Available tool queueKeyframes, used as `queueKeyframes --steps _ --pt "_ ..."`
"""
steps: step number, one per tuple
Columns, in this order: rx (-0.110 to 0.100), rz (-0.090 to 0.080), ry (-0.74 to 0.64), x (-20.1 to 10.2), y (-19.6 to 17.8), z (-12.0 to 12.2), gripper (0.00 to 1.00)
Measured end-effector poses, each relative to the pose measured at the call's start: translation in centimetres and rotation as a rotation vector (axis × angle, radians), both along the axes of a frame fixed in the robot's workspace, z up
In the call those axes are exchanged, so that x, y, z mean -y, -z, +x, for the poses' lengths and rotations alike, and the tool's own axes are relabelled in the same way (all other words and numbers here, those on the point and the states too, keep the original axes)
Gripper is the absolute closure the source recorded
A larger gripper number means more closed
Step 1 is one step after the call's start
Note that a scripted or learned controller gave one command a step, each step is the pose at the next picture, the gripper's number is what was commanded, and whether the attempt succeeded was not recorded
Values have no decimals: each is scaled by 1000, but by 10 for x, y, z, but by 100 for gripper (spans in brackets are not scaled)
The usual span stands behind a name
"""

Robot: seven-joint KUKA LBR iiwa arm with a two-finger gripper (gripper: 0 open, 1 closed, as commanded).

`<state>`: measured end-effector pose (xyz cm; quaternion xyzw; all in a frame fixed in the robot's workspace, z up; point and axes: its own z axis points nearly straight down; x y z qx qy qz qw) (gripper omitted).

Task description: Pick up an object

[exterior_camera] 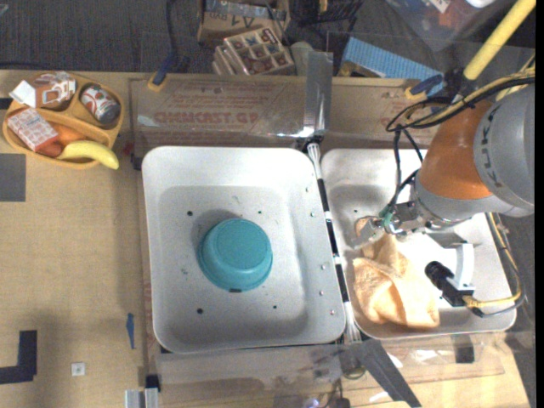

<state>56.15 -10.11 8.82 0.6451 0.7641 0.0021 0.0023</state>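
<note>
Cluttered boxes and cables are lining the far edge of the desk [68, 313], and a yellow tray of toy food [59, 130] is sitting at its far left corner. Two white bins are lying side by side: the left bin [170, 185] is holding a teal bowl [236, 253], mouth down near its middle, while the right bin [357, 177] is holding a crumpled tan cloth [391, 291] toward its near edge. The arm [463, 164] is reaching in from the right and hanging over the right bin, with the tool [382, 225] pointing down at the cloth's upper fold, touching it or just above it. How far the tool is parted I cannot tell, since the wrist is hiding that part, and nothing is showing as gripped.

Judging from this, the cloth is the object being tried for. To do it well, the tool should be descending straight onto a raised fold rather than a flat patch, pressing deep enough to gather fabric between both sides, then closing fully before lifting. A slow vertical lift would be keeping the cloth from snagging on the bin wall or slipping free.
</note>
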Motion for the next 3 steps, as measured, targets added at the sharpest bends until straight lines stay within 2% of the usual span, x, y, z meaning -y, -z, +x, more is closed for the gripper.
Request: queueKeyframes --steps 1,2,3 --pt "0 0 0 0 0 0 0" --pt "1 -3 -147 -4 0 44 0" --pt "-1 0 -115 1 0 -10 0"
